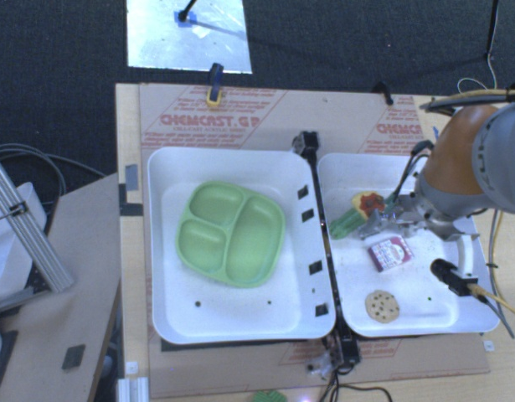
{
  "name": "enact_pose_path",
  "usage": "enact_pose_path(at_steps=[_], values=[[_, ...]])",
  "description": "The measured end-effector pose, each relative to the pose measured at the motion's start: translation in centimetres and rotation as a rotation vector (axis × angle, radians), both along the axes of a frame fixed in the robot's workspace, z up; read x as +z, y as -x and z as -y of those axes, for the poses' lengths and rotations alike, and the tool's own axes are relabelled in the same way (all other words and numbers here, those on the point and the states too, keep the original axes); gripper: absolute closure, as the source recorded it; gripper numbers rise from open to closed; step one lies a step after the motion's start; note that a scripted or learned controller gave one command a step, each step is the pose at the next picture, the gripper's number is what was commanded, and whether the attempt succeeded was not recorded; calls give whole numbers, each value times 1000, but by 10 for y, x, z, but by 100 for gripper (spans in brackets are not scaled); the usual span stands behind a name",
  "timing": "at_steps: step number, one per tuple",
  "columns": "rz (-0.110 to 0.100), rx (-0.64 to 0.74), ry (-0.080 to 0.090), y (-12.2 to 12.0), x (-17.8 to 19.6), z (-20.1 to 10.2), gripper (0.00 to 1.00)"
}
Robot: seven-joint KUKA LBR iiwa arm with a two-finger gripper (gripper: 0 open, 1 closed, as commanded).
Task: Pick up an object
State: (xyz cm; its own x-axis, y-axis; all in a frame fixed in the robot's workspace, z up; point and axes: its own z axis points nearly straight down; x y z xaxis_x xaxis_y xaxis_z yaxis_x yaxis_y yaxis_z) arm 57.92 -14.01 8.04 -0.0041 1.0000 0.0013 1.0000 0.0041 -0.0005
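- Camera view: the table [128,141] carries two shallow white bins side by side, the left bin [167,178] and the right bin [429,312].
- The left bin holds a green divided plate [232,233], lying flat near its middle.
- The right bin holds three small things. A green toy vegetable [347,222] with a red and yellow end lies near the bin's left wall. A small red and white packet [389,252] lies just right of and nearer than the toy. A round cookie [382,306] lies near the front rim, apart from the packet.
- The grey arm [491,162], with its orange band, reaches in from the right over the right bin.
- The pincer [384,221] is low, just beside the toy's red and yellow end and just above the packet.
- I cannot tell whether the pincer is wide or narrow, nor whether it touches the toy.
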Motion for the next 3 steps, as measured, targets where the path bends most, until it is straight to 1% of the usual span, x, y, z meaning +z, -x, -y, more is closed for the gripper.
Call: enact_pose_path(at_steps=[1, 2, 3], values=[[10, 1, 5, -75, 6, 32, 0], [0, -3, 2, -42, 4, 31, 0], [5, 0, 4, -44, 16, 31, 100]])
